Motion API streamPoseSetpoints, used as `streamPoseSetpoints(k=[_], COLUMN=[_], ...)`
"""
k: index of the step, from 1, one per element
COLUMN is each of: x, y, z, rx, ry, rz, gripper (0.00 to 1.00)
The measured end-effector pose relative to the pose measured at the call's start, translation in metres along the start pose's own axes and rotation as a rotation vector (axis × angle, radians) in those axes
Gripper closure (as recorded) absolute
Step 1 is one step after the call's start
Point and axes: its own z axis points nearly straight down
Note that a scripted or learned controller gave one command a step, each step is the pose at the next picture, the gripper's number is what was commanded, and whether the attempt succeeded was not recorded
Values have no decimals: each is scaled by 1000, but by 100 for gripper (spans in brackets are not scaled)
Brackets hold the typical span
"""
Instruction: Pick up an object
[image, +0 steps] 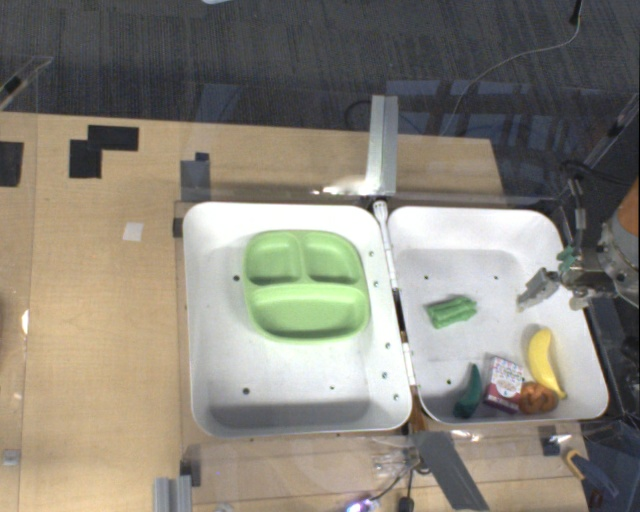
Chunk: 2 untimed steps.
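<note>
With its fingers apart and nothing between them, the hand should be lowered squarely over the banana before being closed.

plate in left bin | banana in right bin

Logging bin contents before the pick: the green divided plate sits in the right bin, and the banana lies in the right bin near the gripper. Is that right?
Not quite. The camera view shows the green divided plate in the left bin, not the right. The banana does lie in the right bin, near the gripper.
</note>
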Motion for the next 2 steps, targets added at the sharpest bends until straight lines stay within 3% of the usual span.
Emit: streamPoseSetpoints(k=[1,2], x=[28,-19], y=[9,8], z=[79,100], rx=[1,-1], ry=[0,0], rz=[38,105], gripper=[0,0])
